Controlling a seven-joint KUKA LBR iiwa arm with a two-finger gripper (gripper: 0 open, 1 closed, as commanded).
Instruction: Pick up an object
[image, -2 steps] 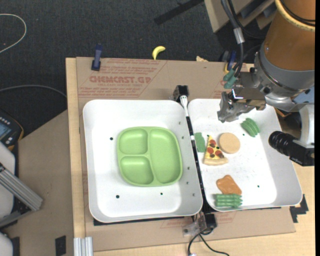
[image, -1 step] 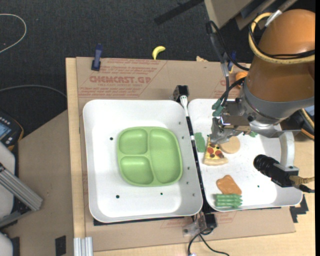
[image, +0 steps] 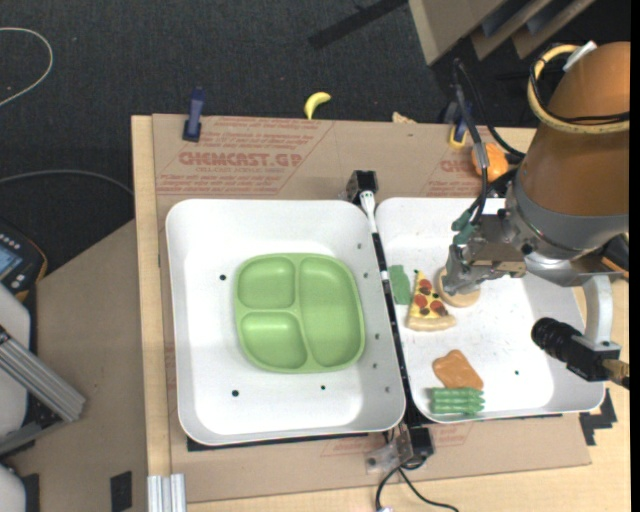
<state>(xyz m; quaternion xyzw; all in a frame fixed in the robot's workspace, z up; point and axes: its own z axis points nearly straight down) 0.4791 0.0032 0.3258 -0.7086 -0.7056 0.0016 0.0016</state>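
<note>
In the right bin (image: 530, 375) lie a toy pizza slice (image: 427, 304), a small green piece (image: 400, 284), an orange-brown piece (image: 457, 369) and a green bean bundle (image: 457, 402). My gripper (image: 462, 285) hangs low just right of the pizza slice, over a tan round thing (image: 461, 296) that shows under its tip. The arm's bulk hides the fingers. A green divided plate (image: 299, 311) rests in the left bin (image: 200, 250).
The two bins meet at a black-edged divider (image: 378, 258). A black cylinder (image: 565, 346) on the arm reaches over the right bin's right side. Cardboard (image: 240, 150) lies under the bins, with a yellow banana toy (image: 317, 102) beyond it.
</note>
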